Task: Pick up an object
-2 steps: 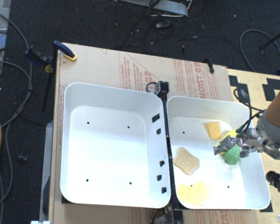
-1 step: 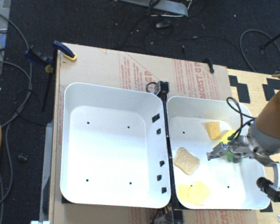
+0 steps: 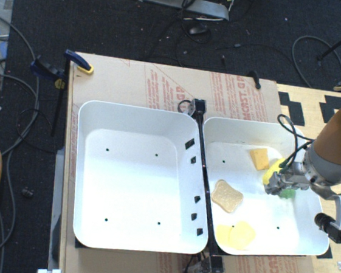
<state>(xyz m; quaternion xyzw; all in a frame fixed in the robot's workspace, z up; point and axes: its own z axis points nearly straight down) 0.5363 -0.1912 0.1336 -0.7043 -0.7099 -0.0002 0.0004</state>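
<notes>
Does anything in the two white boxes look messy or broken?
Nothing stands out. The slice of toast, the pale yellow round piece and the orange block all lie flat and apart in the right box. The hand is over something yellow and green near the far side.

right bin (image 3: 305, 240): bread slice (image 3: 228, 196) centre; block (image 3: 259, 158) behind; disc (image 3: 236, 235) in front

Grey arm (image 3: 329, 163) with orange band, black cable.

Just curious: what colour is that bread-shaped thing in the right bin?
Tan, speckled like toast; the camera view shows it plainly.
</notes>
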